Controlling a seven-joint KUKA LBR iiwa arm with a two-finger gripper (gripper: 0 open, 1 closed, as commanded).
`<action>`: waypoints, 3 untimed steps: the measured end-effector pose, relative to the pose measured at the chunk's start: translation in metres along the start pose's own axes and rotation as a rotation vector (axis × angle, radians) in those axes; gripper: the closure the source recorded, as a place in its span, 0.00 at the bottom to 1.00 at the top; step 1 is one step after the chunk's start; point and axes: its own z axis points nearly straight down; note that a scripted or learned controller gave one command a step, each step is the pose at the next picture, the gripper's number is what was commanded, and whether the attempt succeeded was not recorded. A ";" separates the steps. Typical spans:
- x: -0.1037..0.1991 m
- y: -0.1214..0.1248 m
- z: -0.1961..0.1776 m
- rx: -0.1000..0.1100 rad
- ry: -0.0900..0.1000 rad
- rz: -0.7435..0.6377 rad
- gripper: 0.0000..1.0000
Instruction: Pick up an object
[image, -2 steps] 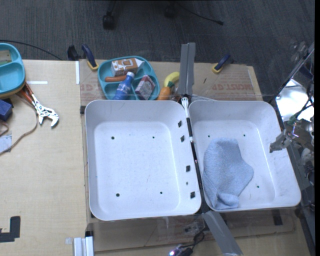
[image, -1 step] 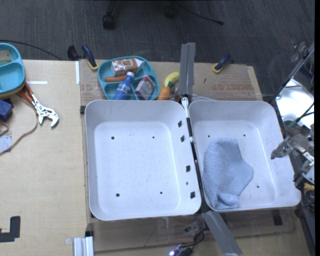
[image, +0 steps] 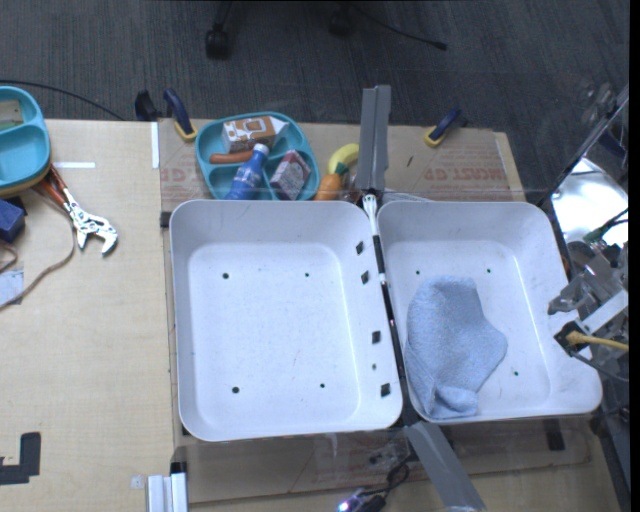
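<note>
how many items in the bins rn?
1: a grey cloth in the bin on the view's right, toward its near edge. Something small could be hidden under it.

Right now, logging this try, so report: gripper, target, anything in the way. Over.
Gripper at right bin outer rim, apart from grey cloth. Cloth crumpled on bin floor, not held. Nothing on top of it.
</note>
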 end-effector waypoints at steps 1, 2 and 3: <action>-0.009 0.015 0.000 0.001 -0.001 0.237 0.00; 0.071 0.059 0.032 0.000 -0.001 -0.065 0.00; 0.048 0.047 -0.002 0.000 -0.001 0.258 0.00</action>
